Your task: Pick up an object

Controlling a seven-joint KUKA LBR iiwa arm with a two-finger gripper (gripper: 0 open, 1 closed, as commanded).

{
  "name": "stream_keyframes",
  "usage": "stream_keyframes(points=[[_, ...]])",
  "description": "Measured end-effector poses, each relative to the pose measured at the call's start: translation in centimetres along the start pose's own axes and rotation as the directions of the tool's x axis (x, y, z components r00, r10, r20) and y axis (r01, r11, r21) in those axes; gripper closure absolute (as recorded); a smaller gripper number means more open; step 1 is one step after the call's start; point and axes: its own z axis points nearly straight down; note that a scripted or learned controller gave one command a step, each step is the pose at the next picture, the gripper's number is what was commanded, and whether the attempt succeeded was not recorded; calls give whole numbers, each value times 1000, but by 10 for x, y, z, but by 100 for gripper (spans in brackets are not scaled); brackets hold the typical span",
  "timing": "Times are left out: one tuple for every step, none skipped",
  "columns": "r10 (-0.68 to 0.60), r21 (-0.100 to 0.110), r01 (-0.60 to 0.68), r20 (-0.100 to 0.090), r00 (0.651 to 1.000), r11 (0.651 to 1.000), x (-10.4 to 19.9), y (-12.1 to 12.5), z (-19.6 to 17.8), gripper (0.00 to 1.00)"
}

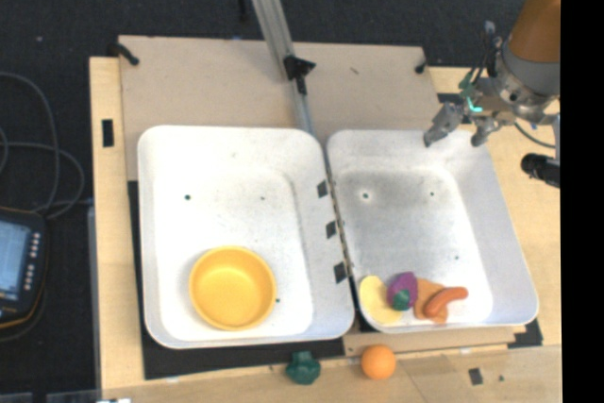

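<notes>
Bins (236,156) – scuffed matt white; bowl (232,287) – smooth yellow plastic.

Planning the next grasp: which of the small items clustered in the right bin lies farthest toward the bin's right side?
The orange sausage-shaped piece. It lies at the cluster's right end, right of the purple piece and the pale yellow one beside the bin's left wall.

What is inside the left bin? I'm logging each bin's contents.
The left bin holds a yellow bowl near its front. The bowl looks empty; the floor under it is covered.
</notes>
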Motion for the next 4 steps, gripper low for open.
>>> stream_keyframes(points=[[4,5,-4,-2,1000,1000,-6,-7,59,0],[5,4,-5,-2,1000,1000,-10,-15,117,0],[5,1,-5,0,1000,1000,-11,-15,133,0],[5,-4,-5,2,1000,1000,-13,-14,120,100]])
